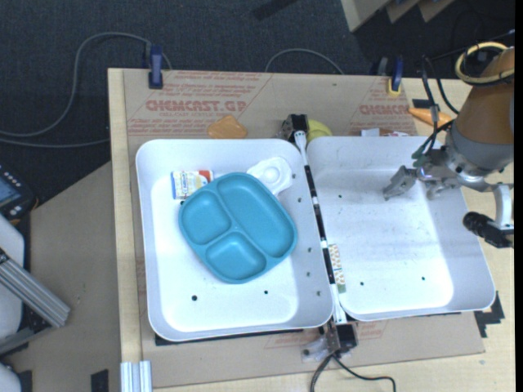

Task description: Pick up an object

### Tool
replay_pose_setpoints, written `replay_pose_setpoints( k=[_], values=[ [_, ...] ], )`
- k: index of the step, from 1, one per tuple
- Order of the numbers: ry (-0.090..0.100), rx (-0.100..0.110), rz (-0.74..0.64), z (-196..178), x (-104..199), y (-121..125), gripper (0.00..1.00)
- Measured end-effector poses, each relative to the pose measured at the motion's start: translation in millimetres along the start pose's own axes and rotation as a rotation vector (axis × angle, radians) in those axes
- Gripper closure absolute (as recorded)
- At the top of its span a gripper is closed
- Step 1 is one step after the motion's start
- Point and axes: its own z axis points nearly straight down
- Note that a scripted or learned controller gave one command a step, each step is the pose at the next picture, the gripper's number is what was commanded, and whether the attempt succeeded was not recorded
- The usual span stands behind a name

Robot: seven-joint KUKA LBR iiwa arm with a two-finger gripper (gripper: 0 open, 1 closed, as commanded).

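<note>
Centrally in left bin point(163, 300): blue three-compartment plate point(237, 227), tilted; jaws point(406, 181) apart, nothing between.

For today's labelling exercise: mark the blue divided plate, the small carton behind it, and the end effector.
blue divided plate point(237, 225), camera view, centre ridge.
small carton point(186, 183), camera view, printed top face.
end effector point(402, 183), camera view, between the fingertips.
</note>
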Motion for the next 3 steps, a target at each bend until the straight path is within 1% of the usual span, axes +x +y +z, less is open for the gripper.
replay_pose_setpoints(
  k=[1, 2, 3],
  values=[
    [0.0, -0.007, -0.01, 51, 78, 48, 0.0],
    [-0.003, -0.011, -0.005, 47, 92, 73, 0.0],
    [-0.004, -0.009, -0.001, 47, 63, 71, 0.0]
  ],
)
